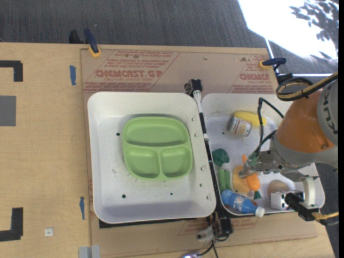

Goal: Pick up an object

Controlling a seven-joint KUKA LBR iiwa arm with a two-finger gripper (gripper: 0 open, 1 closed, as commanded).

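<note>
Left white bin point(102, 144): plain light-green divided plate point(157, 147). Right of it: blue bottle point(239, 201), orange object point(251, 183), dark-green object point(220, 156), yellow object point(248, 116).

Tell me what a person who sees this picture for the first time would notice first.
Probably the green divided plate, lying alone in the left bin. Next, the grey arm with its orange band, reaching from the right over the right bin, its end effector low above a cluster of small objects, among them a blue bottle.

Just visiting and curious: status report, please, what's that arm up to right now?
Tool low in right bin, over orange thing; grip unclear. Nothing seen lifted. Bottle, green item, can crowd close. Green tray in left bin.
</note>
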